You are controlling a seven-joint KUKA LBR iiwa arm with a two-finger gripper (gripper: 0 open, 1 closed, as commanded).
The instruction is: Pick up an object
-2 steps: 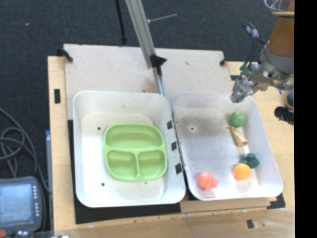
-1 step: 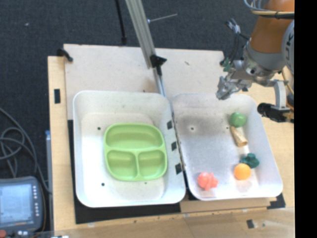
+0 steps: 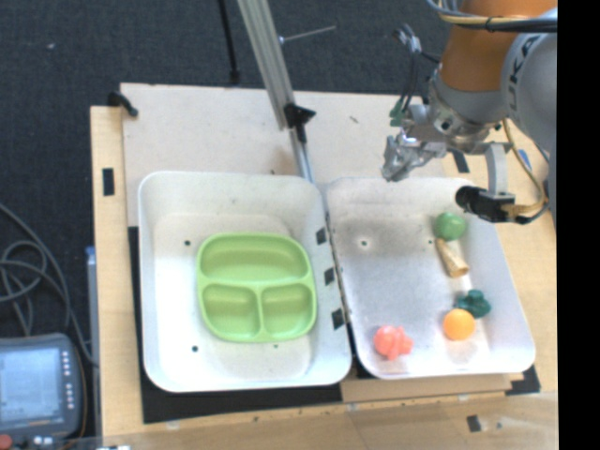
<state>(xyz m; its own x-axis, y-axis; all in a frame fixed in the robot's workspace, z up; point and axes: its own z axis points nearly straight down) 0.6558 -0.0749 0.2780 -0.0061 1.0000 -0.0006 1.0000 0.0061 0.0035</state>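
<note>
- Camera view looks down on the bench with two white bins side by side, left bin [image 3: 169,223] and right bin [image 3: 394,251].
- Left bin has a green divided plate [image 3: 255,286] sitting flat in the middle, three compartments, nothing in them.
- Right bin has all the small stuff along its right side and near edge: a green ball [image 3: 450,225], a tan block [image 3: 453,258] just below it and touching or nearly so, a dark green toy [image 3: 474,303], an orange ball [image 3: 458,324] right beside that, and a pink-red toy [image 3: 394,342] off to the left near the front edge.
- Gripper [image 3: 401,162] hangs over the far rim of the right bin, well apart from all the objects.
- Nothing between the fingers that I can see; can't tell if they're spread or closed, too blurry.
</note>
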